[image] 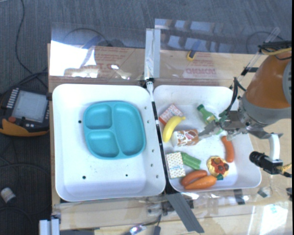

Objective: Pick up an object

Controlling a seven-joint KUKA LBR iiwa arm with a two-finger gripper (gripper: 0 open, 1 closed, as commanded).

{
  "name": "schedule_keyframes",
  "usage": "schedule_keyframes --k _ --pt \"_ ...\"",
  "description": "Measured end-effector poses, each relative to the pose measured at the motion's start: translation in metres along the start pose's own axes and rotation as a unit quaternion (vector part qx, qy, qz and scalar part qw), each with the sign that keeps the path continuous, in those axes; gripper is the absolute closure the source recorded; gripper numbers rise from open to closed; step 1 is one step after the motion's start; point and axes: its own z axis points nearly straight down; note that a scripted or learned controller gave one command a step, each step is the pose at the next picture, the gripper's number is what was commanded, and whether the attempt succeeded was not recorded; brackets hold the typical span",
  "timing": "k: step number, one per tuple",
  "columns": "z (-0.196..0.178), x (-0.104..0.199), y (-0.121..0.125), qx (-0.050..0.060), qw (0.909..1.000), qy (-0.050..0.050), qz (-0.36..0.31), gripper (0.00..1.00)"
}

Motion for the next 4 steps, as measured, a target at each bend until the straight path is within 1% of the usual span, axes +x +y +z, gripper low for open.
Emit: schedule_keyframes --k 1,2,3,4 --pt "0.048 -0.051 0.055 0.0 0.9997 0.0 0.022 0.0" --pt "0.097 -0.05 0.095 -0.006 0.9993 -0.001 0.037 0.0" --pt "0.088 -0.049 0.097 -0.006 0.9993 -0.001 0.036 1.0" --pt "0.03 -0.029 0.078 -0.001 0.9971 -0.001 0.076 1.0"
